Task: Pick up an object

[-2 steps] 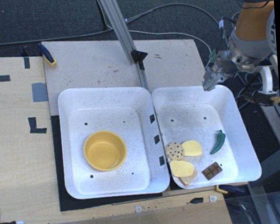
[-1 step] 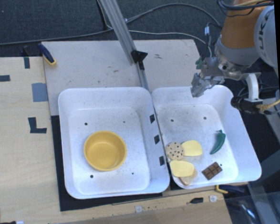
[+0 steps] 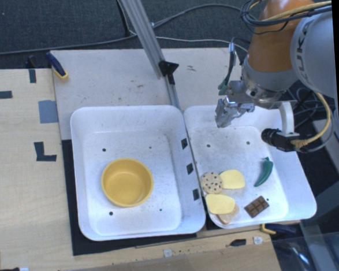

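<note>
Presently, gripper [image 3: 225, 117]: poised over the far end of the right bin [image 3: 290, 207], nothing between its fingers; their spread looks narrow, though the slanted view leaves this uncertain.
Candidate objects: a cookie [image 3: 212, 183], two pale yellow pieces [image 3: 233, 179] [image 3: 220, 203], a chocolate bar [image 3: 256, 206] and a green pepper [image 3: 264, 172], clustered at the bin's near end.
Key relation: every object lies toward the camera from the fingers, well apart; the cookie is nearest.
Pepper axis: running near-to-far, slightly tilted.
Left bin [image 3: 85, 167]: holds a yellow bowl [image 3: 127, 182].
Stage: judged as approach, grasp not yet made.
</note>
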Motion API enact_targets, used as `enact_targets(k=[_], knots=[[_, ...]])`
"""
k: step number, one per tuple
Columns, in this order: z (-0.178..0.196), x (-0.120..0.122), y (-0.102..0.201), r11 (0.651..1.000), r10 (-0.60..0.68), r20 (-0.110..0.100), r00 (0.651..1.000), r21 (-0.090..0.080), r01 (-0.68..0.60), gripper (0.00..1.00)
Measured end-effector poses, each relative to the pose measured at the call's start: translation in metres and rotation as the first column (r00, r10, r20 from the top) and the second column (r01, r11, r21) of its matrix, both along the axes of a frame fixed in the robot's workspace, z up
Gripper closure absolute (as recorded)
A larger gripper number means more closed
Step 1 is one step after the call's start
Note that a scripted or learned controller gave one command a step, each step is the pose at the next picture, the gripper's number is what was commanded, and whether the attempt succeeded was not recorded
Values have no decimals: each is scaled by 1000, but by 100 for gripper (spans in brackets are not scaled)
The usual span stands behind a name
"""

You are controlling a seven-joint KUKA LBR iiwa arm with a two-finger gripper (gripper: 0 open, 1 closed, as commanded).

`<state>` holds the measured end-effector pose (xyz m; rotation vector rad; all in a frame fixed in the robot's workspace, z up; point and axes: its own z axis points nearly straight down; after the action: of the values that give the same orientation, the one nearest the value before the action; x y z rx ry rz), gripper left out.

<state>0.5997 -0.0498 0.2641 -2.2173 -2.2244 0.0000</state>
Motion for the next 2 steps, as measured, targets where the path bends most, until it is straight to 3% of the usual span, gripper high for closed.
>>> enact_targets(k=[2], knots=[[-8, -15, 101, 1000, 1, 0, 1000, 0, -1, 100]])
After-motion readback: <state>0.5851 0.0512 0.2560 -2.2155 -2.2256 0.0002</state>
